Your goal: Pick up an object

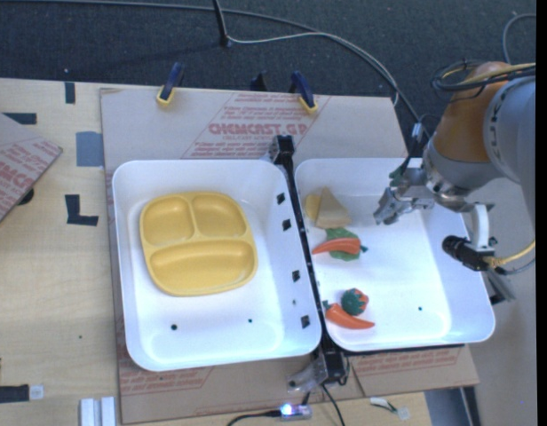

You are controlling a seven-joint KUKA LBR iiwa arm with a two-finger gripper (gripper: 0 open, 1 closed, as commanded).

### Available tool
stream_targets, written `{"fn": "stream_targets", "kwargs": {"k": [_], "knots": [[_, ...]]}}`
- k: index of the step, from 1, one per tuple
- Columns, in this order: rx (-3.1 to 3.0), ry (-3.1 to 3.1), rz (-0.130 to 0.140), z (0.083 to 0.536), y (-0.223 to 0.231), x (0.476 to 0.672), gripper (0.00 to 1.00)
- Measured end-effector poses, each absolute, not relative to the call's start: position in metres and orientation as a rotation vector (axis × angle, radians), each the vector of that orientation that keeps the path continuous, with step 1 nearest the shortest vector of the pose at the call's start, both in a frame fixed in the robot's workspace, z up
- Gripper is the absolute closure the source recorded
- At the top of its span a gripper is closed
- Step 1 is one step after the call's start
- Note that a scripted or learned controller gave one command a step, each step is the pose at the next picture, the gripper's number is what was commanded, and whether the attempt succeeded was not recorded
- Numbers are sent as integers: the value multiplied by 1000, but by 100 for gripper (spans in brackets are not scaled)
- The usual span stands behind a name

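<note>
The cardboard sheet (pixel 247 127) under the 2 bins carries red printed writing; the first word looks like "CHEMCAST", and the smaller lines below it are too blurred to read. A second piece of cardboard (pixel 16 174) at the left edge also has red print, but it is cut off and not readable. 2 blue and yellow clamps (pixel 170 85) hold the sheet at its far side. The left bin (pixel 131 264) contains a yellow divided plate (pixel 198 242) with 3 compartments. The right bin (pixel 451 313) contains the toy food: a pale yellow wedge (pixel 325 209) near the far left corner, just beside it an orange carrot with green leaves (pixel 340 245), and near the front left another orange carrot (pixel 349 319) touching a small red and green piece (pixel 354 301) whose kind I cannot make out. The gripper (pixel 389 209) is low over the far part of the right bin, to the right of the wedge and apart from it. Its 2 fingers are dark and small, and they seem slightly spread with nothing between them. The grey arm (pixel 513 136) with the orange band is cut off by the right edge. Black cables cross the dark floor behind the bench.
</note>
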State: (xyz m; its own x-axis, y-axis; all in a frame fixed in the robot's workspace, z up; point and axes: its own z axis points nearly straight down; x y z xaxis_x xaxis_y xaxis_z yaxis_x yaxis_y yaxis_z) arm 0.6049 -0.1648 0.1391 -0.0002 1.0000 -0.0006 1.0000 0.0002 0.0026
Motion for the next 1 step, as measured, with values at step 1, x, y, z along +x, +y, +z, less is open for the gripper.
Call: {"fn": "stream_targets", "kwargs": {"k": [1], "knots": [[2218,2219,4,198,-166,598,100]]}}
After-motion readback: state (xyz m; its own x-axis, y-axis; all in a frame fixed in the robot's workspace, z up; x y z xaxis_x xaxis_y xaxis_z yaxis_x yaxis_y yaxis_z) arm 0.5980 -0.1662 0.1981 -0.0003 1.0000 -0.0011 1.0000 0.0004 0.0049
